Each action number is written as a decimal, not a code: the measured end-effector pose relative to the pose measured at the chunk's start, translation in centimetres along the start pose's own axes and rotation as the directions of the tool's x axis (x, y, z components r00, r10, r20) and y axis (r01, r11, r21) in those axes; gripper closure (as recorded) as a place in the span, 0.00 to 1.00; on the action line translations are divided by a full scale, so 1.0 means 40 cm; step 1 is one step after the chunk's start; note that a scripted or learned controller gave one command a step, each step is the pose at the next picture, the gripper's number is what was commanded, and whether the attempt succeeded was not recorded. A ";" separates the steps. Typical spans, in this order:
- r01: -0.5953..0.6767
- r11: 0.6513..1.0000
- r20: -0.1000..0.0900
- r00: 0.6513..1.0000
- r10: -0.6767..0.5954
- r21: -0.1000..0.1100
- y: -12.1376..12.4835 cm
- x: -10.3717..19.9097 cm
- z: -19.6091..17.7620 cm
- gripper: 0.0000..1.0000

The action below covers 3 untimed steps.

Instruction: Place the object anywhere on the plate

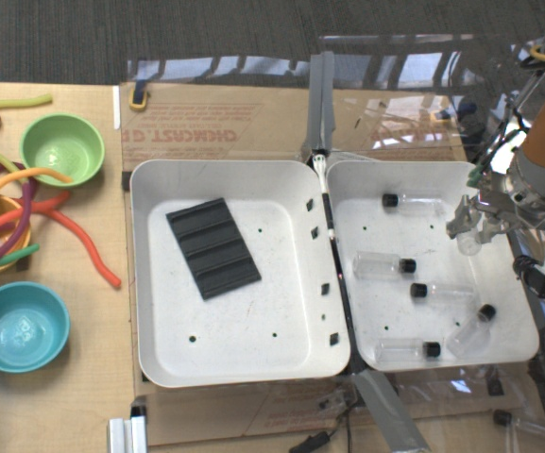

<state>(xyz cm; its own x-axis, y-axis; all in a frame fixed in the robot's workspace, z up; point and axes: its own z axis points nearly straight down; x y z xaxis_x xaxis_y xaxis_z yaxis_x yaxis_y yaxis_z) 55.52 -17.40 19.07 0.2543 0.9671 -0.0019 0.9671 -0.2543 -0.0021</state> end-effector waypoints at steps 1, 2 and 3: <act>-0.004 1.000 -0.001 1.000 0.004 0.003 -0.223 0.071 0.133 1.00; -0.141 0.990 0.000 0.990 0.141 0.001 -0.182 -0.075 -0.071 1.00; 0.005 1.000 -0.001 1.000 -0.005 0.002 -0.165 -0.146 0.061 1.00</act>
<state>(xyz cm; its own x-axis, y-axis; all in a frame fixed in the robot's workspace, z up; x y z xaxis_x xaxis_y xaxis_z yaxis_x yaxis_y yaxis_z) 47.65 -21.39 16.67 0.2493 0.9684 -0.0006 0.9684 -0.2493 -0.0045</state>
